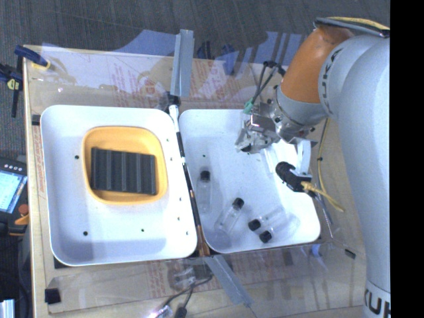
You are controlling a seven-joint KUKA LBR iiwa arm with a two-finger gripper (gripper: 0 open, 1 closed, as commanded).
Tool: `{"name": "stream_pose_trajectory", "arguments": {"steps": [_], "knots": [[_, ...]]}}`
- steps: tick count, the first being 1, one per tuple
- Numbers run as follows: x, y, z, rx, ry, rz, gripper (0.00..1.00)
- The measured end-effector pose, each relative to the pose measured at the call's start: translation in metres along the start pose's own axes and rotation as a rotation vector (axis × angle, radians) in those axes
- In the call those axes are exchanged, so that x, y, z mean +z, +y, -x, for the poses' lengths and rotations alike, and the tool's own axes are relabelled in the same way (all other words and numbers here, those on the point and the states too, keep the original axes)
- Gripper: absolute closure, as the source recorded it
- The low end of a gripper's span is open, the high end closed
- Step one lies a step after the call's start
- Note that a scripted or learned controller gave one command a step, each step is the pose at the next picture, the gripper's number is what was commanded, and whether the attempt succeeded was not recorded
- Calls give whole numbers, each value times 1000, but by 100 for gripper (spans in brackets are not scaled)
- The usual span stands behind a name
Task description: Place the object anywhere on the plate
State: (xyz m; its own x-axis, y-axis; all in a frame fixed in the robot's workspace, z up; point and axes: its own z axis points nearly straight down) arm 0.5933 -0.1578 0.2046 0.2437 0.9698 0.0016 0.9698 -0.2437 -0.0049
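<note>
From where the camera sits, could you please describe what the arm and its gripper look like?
The arm is bulky, rounded and light grey, with an orange band above the wrist and part of a dark KUKA marking near its base. Thin dark cables run down to the small metallic gripper.

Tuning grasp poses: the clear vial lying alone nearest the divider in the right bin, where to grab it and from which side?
Grip the vial mid-body, below its black cap, coming straight down. It lies flat with its length running along the divider, so probably set the fingers across it, left and right of the barrel. It lies apart from the other vials, so both sides look free. The gripper hangs above the right bin's far part.
</note>
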Motion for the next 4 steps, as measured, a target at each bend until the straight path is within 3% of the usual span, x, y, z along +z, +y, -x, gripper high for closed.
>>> {"name": "stream_pose_trajectory", "arguments": {"steps": [1,2,3,4], "knots": [[-24,-13,-66,-191,-2,3,100],[-43,-7,-115,-494,-4,4,100],[-1,-2,-132,-843,-3,0,100],[14,-26,-137,-1148,-3,-1,100]]}}
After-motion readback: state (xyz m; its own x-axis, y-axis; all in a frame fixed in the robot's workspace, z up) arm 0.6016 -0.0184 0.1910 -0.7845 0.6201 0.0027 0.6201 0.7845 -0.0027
